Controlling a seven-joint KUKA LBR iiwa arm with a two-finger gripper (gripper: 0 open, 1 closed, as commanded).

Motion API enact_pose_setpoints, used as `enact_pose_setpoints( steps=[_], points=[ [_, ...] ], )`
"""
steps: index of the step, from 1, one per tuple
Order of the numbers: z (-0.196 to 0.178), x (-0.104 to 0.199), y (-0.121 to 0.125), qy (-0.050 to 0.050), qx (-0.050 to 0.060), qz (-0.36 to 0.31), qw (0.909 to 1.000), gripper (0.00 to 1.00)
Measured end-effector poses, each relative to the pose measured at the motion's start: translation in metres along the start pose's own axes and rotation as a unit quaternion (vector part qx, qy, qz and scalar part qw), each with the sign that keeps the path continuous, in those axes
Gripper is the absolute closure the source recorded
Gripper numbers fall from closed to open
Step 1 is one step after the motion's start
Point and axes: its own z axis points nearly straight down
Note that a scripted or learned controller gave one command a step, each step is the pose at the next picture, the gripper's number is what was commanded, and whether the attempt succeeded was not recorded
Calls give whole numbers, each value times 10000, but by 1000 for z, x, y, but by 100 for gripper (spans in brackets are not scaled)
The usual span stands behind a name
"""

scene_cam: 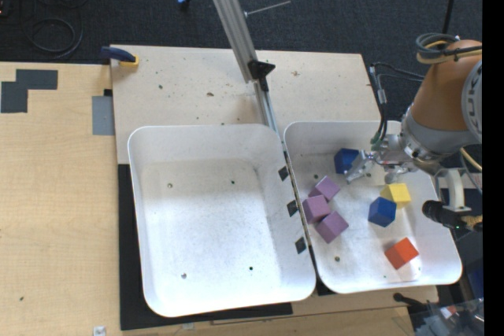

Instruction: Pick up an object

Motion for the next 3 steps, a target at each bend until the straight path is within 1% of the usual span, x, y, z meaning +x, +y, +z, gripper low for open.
enact_pose_setpoints(
  steps=[1, 2, 3],
  points=[
    [38, 5, 4, -34, -94, 8, 9999, 0],
    [65, 5, 5, -6, -37, 12, 10000, 0],
    [55, 4, 5, -3, -34, 31, 10000, 100]
  ],
)
